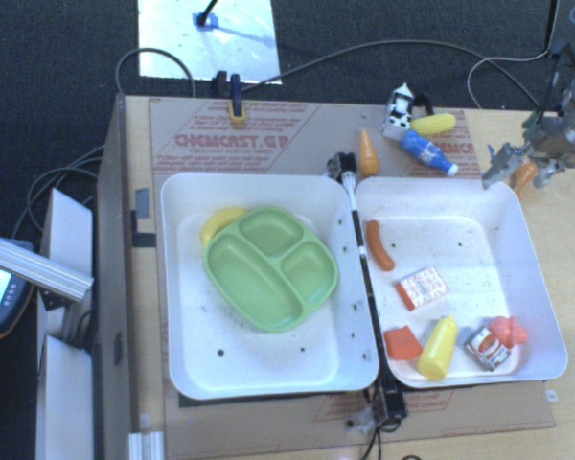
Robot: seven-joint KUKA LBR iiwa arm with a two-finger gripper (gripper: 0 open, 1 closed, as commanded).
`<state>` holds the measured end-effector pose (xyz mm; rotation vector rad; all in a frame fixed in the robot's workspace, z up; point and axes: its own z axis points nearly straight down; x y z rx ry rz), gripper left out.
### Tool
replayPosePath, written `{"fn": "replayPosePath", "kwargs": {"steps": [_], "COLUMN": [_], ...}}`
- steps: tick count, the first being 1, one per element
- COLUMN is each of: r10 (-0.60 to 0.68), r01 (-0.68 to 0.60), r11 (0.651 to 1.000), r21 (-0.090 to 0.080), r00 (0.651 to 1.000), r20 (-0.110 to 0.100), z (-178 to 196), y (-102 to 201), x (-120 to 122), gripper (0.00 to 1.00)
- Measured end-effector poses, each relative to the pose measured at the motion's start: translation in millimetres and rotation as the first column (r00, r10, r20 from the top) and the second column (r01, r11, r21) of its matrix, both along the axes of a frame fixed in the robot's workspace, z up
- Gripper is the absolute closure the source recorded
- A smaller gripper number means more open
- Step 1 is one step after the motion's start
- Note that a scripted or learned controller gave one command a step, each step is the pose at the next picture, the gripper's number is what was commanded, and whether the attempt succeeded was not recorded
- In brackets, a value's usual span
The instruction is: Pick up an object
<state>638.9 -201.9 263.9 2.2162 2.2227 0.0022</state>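
The gripper (517, 166) hangs open and empty at the frame's upper right, above the right bin's (532, 247) corner; the nearest object, a sausage (379, 245), lies lower left, long axis near-vertical.

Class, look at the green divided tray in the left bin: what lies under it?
A yellow object pokes out from beneath the green divided tray at its upper-left edge. Most of it is covered, so what it is cannot be told.

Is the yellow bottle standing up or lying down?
Lying down. The yellow bottle rests on its side on the floor of the right bin, beside the orange block.
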Motion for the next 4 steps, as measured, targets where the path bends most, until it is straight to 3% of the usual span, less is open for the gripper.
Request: {"fn": "replayPosePath", "kwargs": {"steps": [1, 2, 3, 4], "r10": [0.002, 0.002, -0.002, 0.0], "r01": [-0.002, -0.002, 0.002, 0.0], "r11": [1.0, 1.0, 1.0, 1.0], "r21": [0.002, 0.002, 0.0, -0.002], "r00": [1.0, 1.0, 1.0, 1.0], "r20": [-0.003, -0.003, -0.002, -0.001], "z": [-93.6, -144.8, -179.6, -178.6], "y": [75.7, 119.5, 114.2, 115.5], "x": [-9.6, 3.9, -7.6, 4.9], "gripper": [0.0, 0.0, 0.0, 0.0]}}
